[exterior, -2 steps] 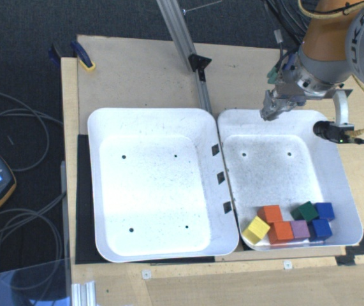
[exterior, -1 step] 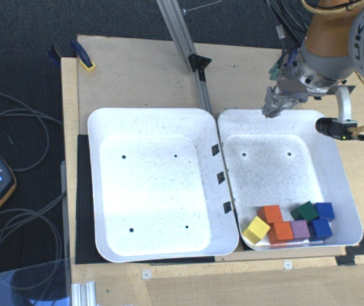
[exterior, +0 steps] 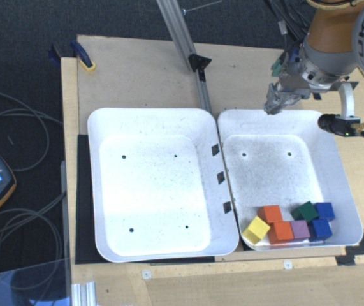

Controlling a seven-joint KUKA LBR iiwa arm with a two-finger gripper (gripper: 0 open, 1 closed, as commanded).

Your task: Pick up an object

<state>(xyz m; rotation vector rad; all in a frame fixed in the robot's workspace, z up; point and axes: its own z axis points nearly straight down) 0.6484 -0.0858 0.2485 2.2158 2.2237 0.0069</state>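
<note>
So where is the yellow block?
The yellow block lies in the right bin, at its near edge, leftmost of the cluster, beside an orange block.

Grey arm (exterior: 334, 43) with an orange band, black cables, and a grey metal end effector (exterior: 276, 104).

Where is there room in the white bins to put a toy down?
The left shallow white bin shows bare floor from wall to wall. The right shallow white bin has bare floor across its far and middle part. Its near edge is crowded: the yellow block, orange blocks, purple block, green block and blue blocks huddle there.
</note>
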